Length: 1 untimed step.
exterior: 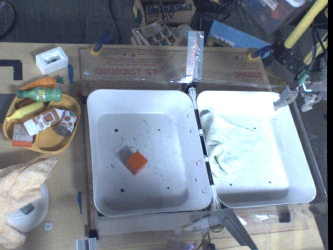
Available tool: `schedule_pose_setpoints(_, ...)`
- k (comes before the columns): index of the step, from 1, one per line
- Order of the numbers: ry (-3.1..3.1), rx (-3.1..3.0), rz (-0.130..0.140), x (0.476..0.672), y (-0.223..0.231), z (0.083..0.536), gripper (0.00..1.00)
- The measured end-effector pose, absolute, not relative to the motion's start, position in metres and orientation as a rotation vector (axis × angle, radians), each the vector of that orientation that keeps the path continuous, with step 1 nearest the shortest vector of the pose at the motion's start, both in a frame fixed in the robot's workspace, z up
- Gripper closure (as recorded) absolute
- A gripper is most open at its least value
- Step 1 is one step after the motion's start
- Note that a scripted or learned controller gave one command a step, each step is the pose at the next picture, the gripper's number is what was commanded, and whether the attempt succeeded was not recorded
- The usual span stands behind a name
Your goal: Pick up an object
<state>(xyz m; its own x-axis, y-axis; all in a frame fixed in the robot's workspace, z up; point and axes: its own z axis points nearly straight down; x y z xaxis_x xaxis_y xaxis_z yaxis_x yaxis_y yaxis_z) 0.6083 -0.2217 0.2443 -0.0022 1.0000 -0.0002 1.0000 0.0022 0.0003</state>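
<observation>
Orange cube (137, 162) on the floor of the left bin (99, 139), a little below and left of centre, well apart from all four walls, with a small grey smudge touching its upper left corner and a scatter of dark specks around it. In the right bin (291, 191), a pale crumpled cloth (223, 139) bunched against the left wall, just beside the ridge where the two bins meet. Gripper (292, 97) at the upper right corner of the right bin, over its rim, well apart from the cube and with the whole right bin and the cloth between the two; whether released or clenched, impossible to tell at this size, and nothing visibly in its grasp. Above it, a yellow rod (309, 12) slanting toward the top right corner amid dark cabling. Behind the bins, a clear panel (130, 69) with red lettering and an upright foil strip (195, 56) on the line between the bins. At far left on the bench, a tan bowl (52, 142) heaped with toy food and packets, a small white box (52, 60) above it, and a rumpled peach cloth (26, 186) below.
</observation>
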Motion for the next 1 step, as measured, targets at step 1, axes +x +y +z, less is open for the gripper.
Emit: schedule_pose_setpoints(1,2.209,2.232,0.001,0.6316,-0.1709,0.0989,0.0)
